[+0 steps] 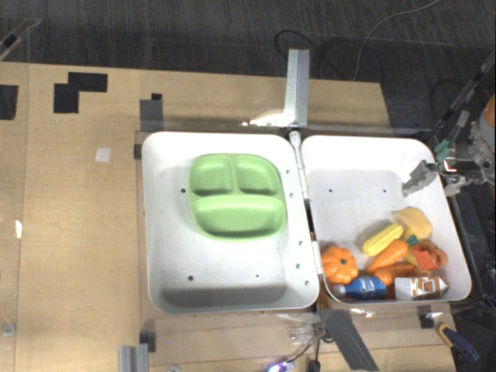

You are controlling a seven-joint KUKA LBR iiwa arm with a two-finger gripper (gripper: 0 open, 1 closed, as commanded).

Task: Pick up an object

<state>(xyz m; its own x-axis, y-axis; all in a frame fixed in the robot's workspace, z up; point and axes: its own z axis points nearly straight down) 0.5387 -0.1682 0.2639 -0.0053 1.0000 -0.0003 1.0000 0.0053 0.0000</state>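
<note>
Grey claw [422, 177] over right bin's [349, 161] far right edge; grip unreadable, nothing seen held. Below, toys piled in near corner: yellow corn [382, 239], orange pumpkin [339, 263], blue bottle [364, 288]. Green divided plate [235, 194] in left bin [167, 231] on tabletop [70, 231].

My grey arm with its orange band [487, 118] runs off the frame's right edge, leaving most of it cut away. My small grey two-finger claw [419, 178] appears too tiny and blurred to judge its fingers. In the heap, an orange plastic carrot [387, 256] partly hides a red toy [428, 257], whose shape I cannot make out.
</note>
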